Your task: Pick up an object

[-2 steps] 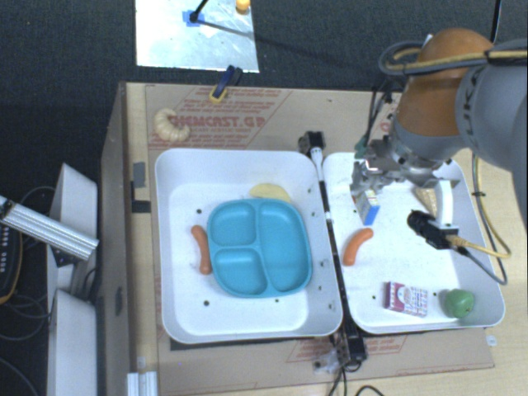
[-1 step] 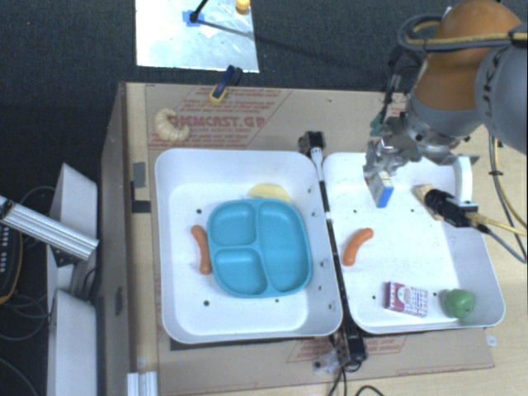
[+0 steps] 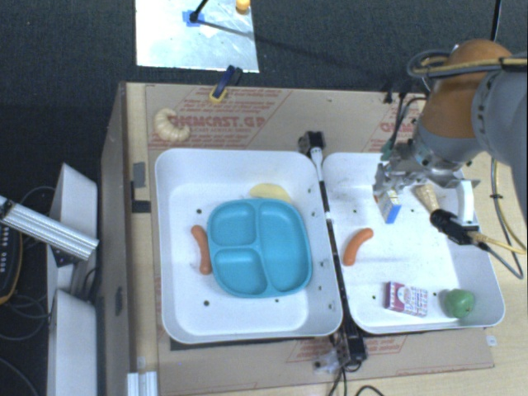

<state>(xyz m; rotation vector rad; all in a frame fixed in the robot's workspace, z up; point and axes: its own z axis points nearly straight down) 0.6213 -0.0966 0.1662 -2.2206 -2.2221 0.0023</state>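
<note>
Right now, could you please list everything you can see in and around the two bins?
left bin: 1, white, left half of bench
right bin: 1, white, right half of bench
divided plate: 1, blue, middle of left bin
sausage: 1, orange, left bin, left of plate
round piece: 1, pale yellow, left bin, behind plate
second sausage: 1, orange, right bin, near divider
small carton: 1, red and white, right bin front
round fruit: 1, green, right bin front corner
block: 1, blue, right bin, under end effector
end effector: 1, grey, over right bin
</note>
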